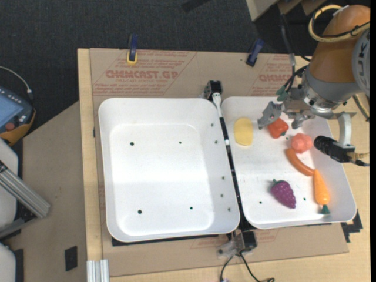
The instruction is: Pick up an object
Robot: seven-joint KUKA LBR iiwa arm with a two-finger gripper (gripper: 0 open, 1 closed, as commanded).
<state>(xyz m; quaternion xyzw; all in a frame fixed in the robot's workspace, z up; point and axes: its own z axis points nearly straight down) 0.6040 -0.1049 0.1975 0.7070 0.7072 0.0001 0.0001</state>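
Right now the gripper (286, 118) has its two fingers apart, one on each side of a small red toy (278, 128) in the right bin (258, 207). At nine o'clock from it lies a yellow lemon (244, 131). At four o'clock sit a pink ball (302, 143), an orange pepper (300, 162) and a carrot (320, 187). Purple grapes (284, 193) lie at six o'clock. The left bin (117, 157) sits beside it.
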